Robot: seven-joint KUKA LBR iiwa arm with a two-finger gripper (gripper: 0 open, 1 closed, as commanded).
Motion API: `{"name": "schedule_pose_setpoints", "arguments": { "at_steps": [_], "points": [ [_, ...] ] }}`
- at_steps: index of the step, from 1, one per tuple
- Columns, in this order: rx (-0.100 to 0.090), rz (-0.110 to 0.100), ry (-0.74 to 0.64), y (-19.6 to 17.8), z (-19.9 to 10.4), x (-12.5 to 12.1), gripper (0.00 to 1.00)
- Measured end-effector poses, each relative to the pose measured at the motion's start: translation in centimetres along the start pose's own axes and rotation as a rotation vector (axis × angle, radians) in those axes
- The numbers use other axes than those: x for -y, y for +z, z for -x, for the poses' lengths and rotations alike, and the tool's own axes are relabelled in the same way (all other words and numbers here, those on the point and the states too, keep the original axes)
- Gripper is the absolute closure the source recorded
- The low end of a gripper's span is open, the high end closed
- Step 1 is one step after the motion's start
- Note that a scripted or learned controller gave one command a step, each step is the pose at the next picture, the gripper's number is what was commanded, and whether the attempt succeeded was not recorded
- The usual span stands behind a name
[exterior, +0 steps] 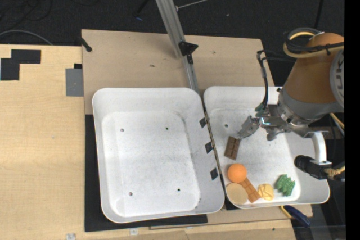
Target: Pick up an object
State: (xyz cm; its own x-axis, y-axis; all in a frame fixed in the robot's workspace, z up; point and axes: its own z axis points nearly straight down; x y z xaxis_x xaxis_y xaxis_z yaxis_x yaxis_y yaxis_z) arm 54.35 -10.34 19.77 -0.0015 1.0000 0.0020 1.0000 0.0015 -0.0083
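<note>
A tan bench (140,59) sits against a dark floor strung with cables, and on it two shallow white bins lie side by side, with a slanted metal rail (169,14) running down toward the seam between them. My arm (315,76) comes in from the right, its orange band above the wrist, and hangs over the right bin (236,99). My gripper (252,126) points down and to the left above the bin's middle, and I cannot tell from here how it is set. Nothing shows in its grasp. Just below and left of its tip a brown block (232,147) lies flat on the bin floor, apart from the gripper. Nearer the front edge an orange ball (237,172) rests beside a tan, wooden-looking piece (242,191) with a round end. To the right of that sits a small yellow object (265,192), and just beside it a green one (285,184), both close to the front rim. The left bin (152,154) shows its speckled white floor and a few dark dots.
</note>
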Motion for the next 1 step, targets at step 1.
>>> {"name": "schedule_pose_setpoints", "arguments": {
  "at_steps": [1],
  "points": [
    [0.001,0.005,0.005,-0.24,0.16,-0.08,0.00]
  ]
}}
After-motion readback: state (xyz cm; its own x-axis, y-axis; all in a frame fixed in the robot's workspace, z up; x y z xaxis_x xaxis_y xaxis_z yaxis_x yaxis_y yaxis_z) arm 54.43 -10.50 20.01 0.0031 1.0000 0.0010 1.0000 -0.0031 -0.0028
